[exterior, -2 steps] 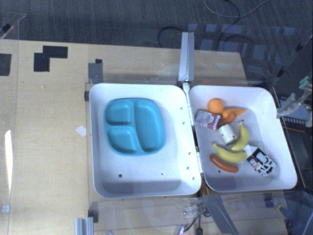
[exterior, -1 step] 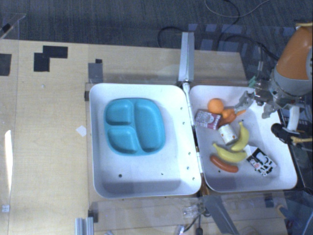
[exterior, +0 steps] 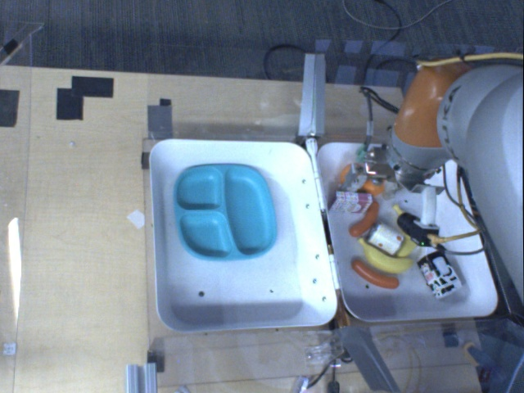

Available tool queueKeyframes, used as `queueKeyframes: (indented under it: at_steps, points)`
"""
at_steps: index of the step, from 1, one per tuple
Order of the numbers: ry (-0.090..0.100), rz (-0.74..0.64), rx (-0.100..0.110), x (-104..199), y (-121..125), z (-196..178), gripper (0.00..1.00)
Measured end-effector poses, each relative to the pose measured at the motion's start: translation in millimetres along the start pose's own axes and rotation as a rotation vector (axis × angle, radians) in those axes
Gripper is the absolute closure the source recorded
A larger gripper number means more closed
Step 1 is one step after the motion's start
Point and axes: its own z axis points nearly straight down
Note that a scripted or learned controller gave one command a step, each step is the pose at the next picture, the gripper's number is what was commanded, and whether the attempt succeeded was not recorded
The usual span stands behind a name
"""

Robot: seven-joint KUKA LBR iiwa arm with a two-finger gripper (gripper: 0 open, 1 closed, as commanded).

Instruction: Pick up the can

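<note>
Bins are sitting side by side on the bench, two of them. One blue divided plate [exterior: 225, 211] is lying in the left bin [exterior: 172, 301]. The right bin [exterior: 475, 301] is holding a cluster: one can [exterior: 385, 239] lying on its side on one yellow banana [exterior: 391, 260], two sausages [exterior: 365, 218] [exterior: 376, 274] near it, one black-and-white box [exterior: 439, 274]. The gripper [exterior: 375, 169] is hovering over the bin's far left corner, apart from the can; its opening cannot be judged, and nothing is visibly held.
</note>
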Motion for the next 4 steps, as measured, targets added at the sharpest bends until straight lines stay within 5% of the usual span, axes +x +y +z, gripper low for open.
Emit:
queueKeyframes:
  at_steps: [1,2,4]
  points:
    - [0.001,-0.002,0.0,1,1,-11,1.0]
    - [0.0,0.23,-0.005,0,36,13,1.0]
    - [0.0,0.378,-0.005,6,35,12,1.0]
